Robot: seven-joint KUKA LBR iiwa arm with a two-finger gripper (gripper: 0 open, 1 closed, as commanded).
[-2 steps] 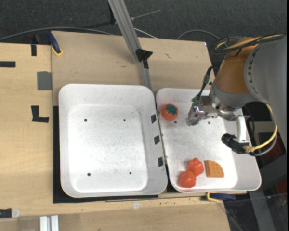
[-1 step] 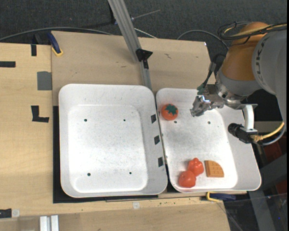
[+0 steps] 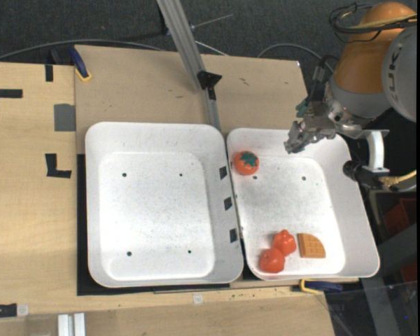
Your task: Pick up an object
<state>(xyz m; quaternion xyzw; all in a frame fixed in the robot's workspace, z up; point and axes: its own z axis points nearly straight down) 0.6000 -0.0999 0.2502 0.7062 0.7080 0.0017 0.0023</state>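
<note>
In the right bin (image 3: 350, 208) lie a red tomato with a green stem (image 3: 246, 162) near the far left corner, and near the front edge a red pepper-like toy (image 3: 284, 241), a red round fruit (image 3: 271, 260) and an orange waffle piece (image 3: 311, 246). My gripper (image 3: 295, 143) hangs over the bin's far edge, to the right of the tomato and apart from it. Nothing shows between its fingers.
The left bin (image 3: 98, 187) lies beside the right one. A grey metal pole (image 3: 185, 40) slants down to the gap between the bins at the back. Black tape marks and a blue-yellow clamp (image 3: 80, 65) lie on the wooden bench to the left.
</note>
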